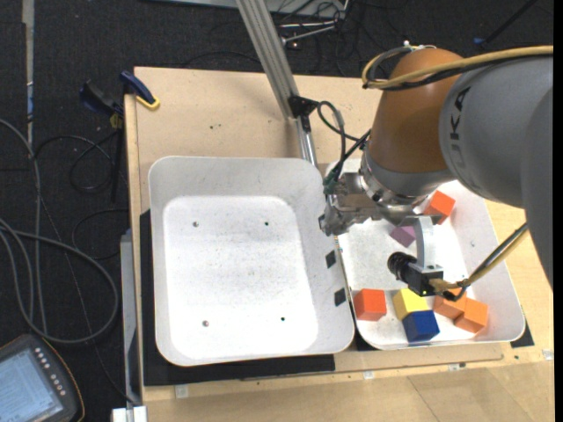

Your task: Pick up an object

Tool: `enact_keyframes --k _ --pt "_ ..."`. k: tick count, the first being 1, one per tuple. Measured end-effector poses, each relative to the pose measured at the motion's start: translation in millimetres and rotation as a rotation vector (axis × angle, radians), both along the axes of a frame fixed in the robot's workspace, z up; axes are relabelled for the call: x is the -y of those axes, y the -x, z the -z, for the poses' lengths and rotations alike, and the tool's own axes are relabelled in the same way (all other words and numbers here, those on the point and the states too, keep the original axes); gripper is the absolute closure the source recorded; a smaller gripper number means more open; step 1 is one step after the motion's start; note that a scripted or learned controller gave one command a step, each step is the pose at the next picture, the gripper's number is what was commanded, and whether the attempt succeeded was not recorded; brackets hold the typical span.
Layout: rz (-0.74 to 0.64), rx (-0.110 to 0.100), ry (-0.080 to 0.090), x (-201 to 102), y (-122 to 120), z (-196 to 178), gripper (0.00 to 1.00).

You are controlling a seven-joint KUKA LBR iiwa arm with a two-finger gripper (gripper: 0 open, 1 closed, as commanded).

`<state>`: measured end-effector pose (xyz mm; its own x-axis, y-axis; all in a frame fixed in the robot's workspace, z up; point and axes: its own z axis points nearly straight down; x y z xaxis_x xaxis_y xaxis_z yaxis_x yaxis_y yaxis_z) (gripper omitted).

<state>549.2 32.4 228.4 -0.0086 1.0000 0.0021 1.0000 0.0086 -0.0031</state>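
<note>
The gripper hangs over the right bin, close to its wall beside the left bin — whether it is spread or pressed together I cannot tell. A purple block lies just to its right in the view; the red-orange block, yellow block and blue block sit below it — apart from it.

Left bin floor wide open, free reach. Right bin tight: arm overhangs far half; orange block, yellow block, blue block crowd near edge, close together. Bare strip along its left side.
</note>
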Motion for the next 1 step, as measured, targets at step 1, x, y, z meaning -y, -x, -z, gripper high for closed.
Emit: enact_keyframes --k 1 --pt "0.0 0.002 0.0 -44.2 20.0 -10.6 1.0"
